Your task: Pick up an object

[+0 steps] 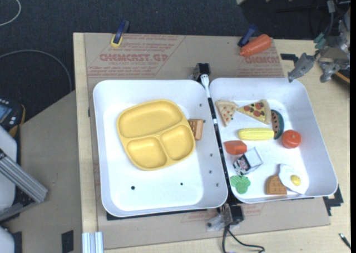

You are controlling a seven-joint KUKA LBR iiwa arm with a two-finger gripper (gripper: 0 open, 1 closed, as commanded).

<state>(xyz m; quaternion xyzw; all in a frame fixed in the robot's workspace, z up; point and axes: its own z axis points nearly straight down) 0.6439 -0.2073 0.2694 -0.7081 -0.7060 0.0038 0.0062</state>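
Lying in my right bin [311,114], toy foods crowd together: corn cob [256,134], pizza slice [255,110], tomato [291,139], fried egg [293,178], waffle [274,185]. My left bin [108,135] holds a yellow divided plate [154,133]. My gripper [311,68] hovers past the right bin's far corner, well apart from the food, spread open and carrying nothing.

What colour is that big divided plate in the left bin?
The divided plate is plain yellow, clear in the camera view.
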